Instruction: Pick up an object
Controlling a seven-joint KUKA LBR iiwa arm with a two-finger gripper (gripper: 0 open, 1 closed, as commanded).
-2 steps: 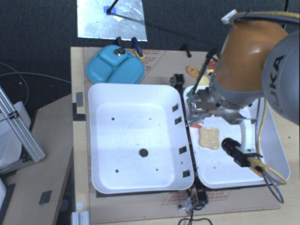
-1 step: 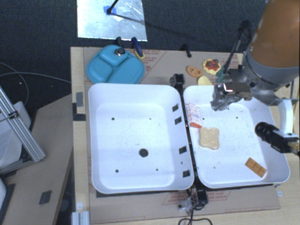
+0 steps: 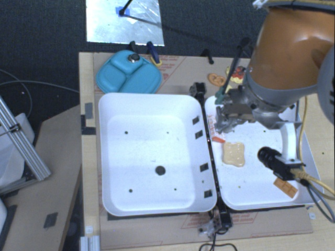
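Two white bins (image 3: 112, 109); gripper (image 3: 224, 123) sits low in the right one, grip unclear. Centre over the toast (image 3: 234, 154) before you descend.

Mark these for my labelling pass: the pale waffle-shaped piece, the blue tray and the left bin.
pale waffle-shaped piece (image 3: 234, 154), camera view, its middle.
blue tray (image 3: 129, 72), camera view, centre of its top.
left bin (image 3: 152, 145), camera view, bare floor.
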